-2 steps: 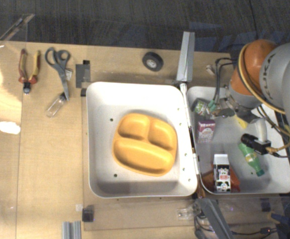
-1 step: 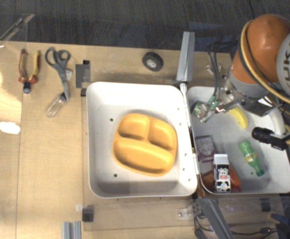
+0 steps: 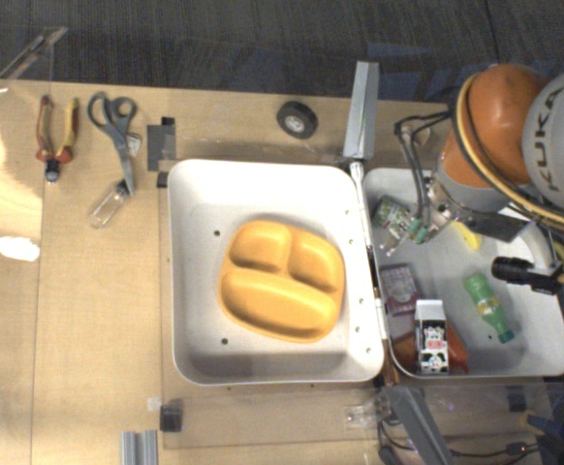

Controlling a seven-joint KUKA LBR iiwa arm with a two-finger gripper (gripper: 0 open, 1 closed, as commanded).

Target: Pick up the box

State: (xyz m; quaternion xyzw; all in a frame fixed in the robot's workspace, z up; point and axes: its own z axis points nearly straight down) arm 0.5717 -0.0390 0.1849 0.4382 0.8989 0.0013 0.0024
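Jaws [image 3: 427,223]: low at the arm's tip over the right bin's upper left part; whether they are spread or pressed together cannot be told, and nothing shows between them.
Arm [image 3: 515,143]: reaches in from the right, its orange band and grey wrist bulking over the right bin's upper right corner, cables looping along it.
Box [image 3: 430,335]: small white carton with red and black print, lying near the right bin's front wall, well apart from the jaws and partly over a reddish-brown item [image 3: 452,358].
Right bin [image 3: 553,361]: white and shallow; the box sits close to its front rim and near its left wall.
Neighbours: a dark flat packet [image 3: 398,287] just beside the box toward the back; a green bottle [image 3: 486,303] to the box's right, apart from it, with bare floor between them.
Left bin [image 3: 195,260]: holds a large yellow moulded piece [image 3: 282,279] in its middle, with bare white floor all round it.
Worktop [image 3: 78,337]: scissors [image 3: 117,134], red-handled pliers [image 3: 54,134] and a black tape roll [image 3: 297,118] lie behind the bins.
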